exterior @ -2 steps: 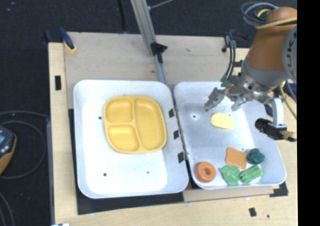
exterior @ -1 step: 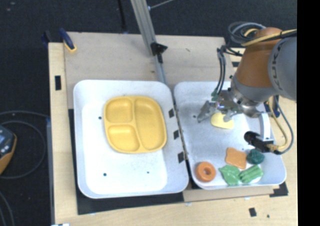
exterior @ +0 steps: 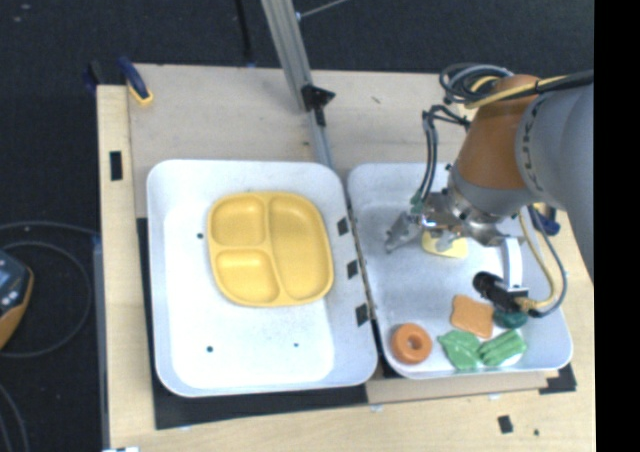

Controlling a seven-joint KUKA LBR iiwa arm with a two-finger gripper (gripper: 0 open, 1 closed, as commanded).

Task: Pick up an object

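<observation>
A yellow plastic plate with three compartments point(exterior: 270, 247) lies flat in the middle of the left shallow white bin point(exterior: 170, 340), well apart from everything else. All the small loose things sit in the right shallow white bin point(exterior: 385, 190), probably gathered there as the stock to pick from. An orange ring-shaped toy point(exterior: 410, 343) lies at the lower left of that bin. A flat orange-tan square piece point(exterior: 471, 316) lies just up and right of it. A cluster of green toy pieces point(exterior: 482, 349) rests along the bin's lower rim, near the square.

A small pale yellow piece point(exterior: 452, 247) lies in the upper middle of the right bin and looks the likeliest target, since the gripper point(exterior: 432, 230) stands right over it, partly covering it. The grey arm with its orange band point(exterior: 495, 145) enters from the right of the frame and bends steeply downward, so the wrist points nearly straight into the bin, a pose suited to a top-down grasp. Whether the gripper is spread or closed cannot be told from this slant, and nothing can be seen held in it.
</observation>
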